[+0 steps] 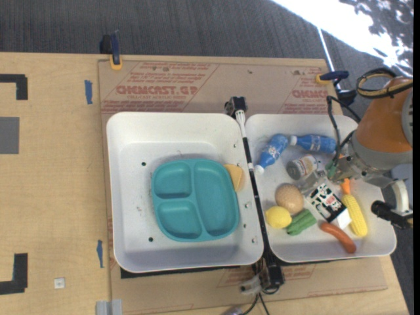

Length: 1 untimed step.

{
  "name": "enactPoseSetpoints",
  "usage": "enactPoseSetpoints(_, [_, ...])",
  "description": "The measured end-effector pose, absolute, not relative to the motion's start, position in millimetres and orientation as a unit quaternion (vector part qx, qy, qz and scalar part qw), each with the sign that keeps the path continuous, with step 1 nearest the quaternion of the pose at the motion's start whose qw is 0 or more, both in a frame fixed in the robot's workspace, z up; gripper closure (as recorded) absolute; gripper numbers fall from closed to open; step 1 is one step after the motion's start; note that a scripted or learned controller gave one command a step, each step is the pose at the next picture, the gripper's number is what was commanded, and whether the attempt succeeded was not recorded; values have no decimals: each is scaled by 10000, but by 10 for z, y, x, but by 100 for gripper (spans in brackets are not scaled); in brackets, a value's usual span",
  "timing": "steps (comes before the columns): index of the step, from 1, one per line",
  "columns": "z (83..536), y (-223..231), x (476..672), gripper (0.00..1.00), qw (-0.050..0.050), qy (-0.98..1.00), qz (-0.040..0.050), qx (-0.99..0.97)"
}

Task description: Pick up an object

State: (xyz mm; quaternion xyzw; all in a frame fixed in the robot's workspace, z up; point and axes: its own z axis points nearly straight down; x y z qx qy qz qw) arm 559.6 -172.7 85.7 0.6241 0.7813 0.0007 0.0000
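Black-and-white box (pixel 327 202) is seen in the right bin (pixel 384 245), beside the corn (pixel 356 215).
The gripper (pixel 336 170) is lowered just above it, near the can (pixel 301 168); its finger state cannot be told. 2 blue bottles (pixel 273 151) are laid behind.

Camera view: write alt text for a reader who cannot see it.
A grey arm with an orange band reaches from the right over the right bin, crowded with toy food and two blue bottles. The left bin holds a teal divided tray.
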Motion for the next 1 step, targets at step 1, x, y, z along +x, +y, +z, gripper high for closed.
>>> enactPoseSetpoints(1, [862, -1549, 5042, 0, 14, 8498, 15, 5272])
